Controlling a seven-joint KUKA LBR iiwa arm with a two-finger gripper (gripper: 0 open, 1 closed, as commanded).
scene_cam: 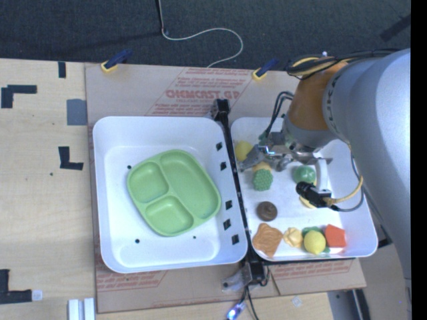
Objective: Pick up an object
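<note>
looming along the right edge of the frame, the grey arm (pixel 390 132) is reaching in and down over the right bin (pixel 357 249), its orange band (pixel 308 102) sitting at upper right and the gripper (pixel 261 157) hanging low near that bin's upper left part. whether anything is being pinched i cannot tell, since the wrist is covering the tips. judging by this, the approach step is going on: the tool is descending toward the green broccoli-like piece (pixel 262 178), which is lying just below it, with a yellow piece (pixel 243 151) just beside to the left. that green piece is looking small, knobbly and rounded, so it is likely calling for a centred, squarely lowered close. elsewhere in the same bin, a brown round piece (pixel 267 211) is sitting lower, a green round piece (pixel 305 175) is resting to the right, and along the lower edge a toast-coloured slice (pixel 267 240), a yellow ball (pixel 314 242) and a red block (pixel 335 236) are lying close together. in the left bin (pixel 110 145) a green divided tray (pixel 173 192) is lying tilted.
</note>
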